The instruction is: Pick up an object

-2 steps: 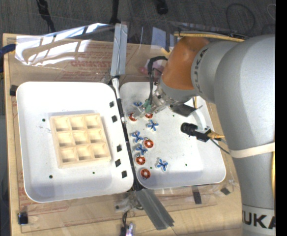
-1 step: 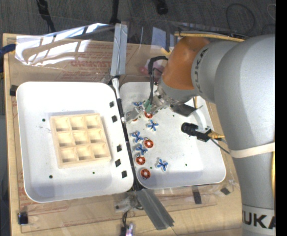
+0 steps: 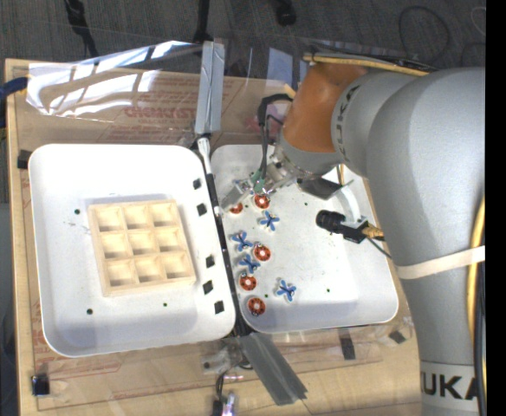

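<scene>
Gripper: low in the right bin; jaw state cannot be told.
Pieces: red rings and blue crosses lie just below the jaws.
Progress: nothing visibly lifted; grasp and lift remain.

Bulky grey arm with an orange wrist band, black cable and white KUKA lettering.
</scene>
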`<state>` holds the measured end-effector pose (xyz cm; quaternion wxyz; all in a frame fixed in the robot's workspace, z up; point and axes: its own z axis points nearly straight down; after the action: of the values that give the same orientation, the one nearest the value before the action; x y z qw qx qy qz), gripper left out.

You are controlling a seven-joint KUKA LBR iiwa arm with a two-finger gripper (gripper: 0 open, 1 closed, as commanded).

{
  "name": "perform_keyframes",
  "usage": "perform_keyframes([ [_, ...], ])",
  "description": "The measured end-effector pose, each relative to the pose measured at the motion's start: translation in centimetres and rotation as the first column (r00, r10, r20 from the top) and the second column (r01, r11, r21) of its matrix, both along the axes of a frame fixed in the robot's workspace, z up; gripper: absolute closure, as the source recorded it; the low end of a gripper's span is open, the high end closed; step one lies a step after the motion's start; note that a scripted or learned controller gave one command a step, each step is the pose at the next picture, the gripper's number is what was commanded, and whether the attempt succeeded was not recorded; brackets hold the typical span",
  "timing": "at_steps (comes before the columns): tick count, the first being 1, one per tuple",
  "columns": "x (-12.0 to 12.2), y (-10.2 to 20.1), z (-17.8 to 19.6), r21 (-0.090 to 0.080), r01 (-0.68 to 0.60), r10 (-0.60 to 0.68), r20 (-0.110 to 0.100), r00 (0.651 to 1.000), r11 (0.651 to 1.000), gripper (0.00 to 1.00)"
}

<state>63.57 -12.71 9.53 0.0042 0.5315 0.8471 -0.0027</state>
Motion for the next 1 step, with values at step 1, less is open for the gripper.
perform_keyframes([
  [1,0.06,0.27,1.02,0.004,-0.005,0.005,0.0,1.0,1.0,1.0],
])
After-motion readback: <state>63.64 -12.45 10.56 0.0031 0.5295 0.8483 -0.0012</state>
